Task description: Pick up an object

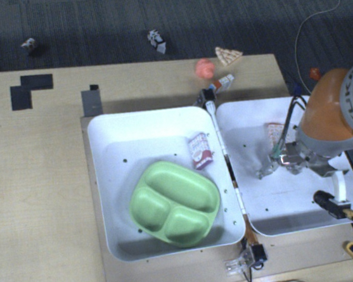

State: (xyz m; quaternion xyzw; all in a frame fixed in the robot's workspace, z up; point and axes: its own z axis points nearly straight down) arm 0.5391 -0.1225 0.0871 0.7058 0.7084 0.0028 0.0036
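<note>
A green divided plate (174, 201) lies in the left bin (111, 151), toward its front. A small red and white packet (200, 150) rests beside that bin's right wall, just behind the plate. In the right bin (262, 216) a small pale pink card-like item (275, 132) lies near the back. My gripper (270, 165) is low over the middle of the right bin, just in front of the card and apart from it. Nothing shows in its grasp.
The arm (330, 118) reaches in over the right bin's right side. Behind the bins on the bench lie a pink ball (204, 68), a pizza-slice toy (228, 55) and a small tube (220, 84). Black patches (33, 88) mark the bench at far left.
</note>
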